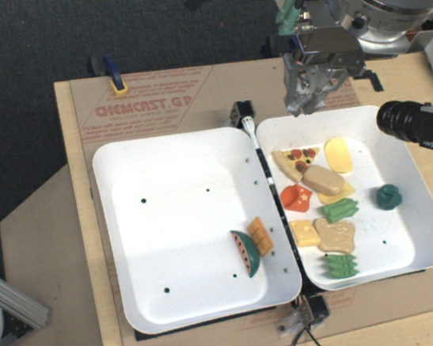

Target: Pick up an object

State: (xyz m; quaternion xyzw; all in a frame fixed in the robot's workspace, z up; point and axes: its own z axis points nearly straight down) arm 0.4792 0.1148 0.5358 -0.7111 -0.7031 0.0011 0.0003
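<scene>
Several toy foods are lying crowded in the right bin [417,180], all below the gripper [312,100] and well apart from it: a pizza slice [294,159] nearest, then a yellow lemon-like piece [339,155], a tan bread roll [323,179], a red piece [295,198], green pieces [340,209], a toast slice [336,236] and, off to the gripper's right side, a dark green ball [388,197]. Further off, down and to its left, a watermelon wedge [248,252] and an orange waffle-like piece [260,236] are sitting in the left bin [169,175].

The gripper is hanging above the far rim of the right bin, carrying nothing that can be seen; how wide its jaws are standing I cannot tell, as the metal blurs together.

The risk is lying in the crowding: the pieces are touching or overlapping, so a descent here is likely to be landing on an edge, nudging neighbours, or closing on two at once. Coming straight down, it would be striking the rim.
</scene>
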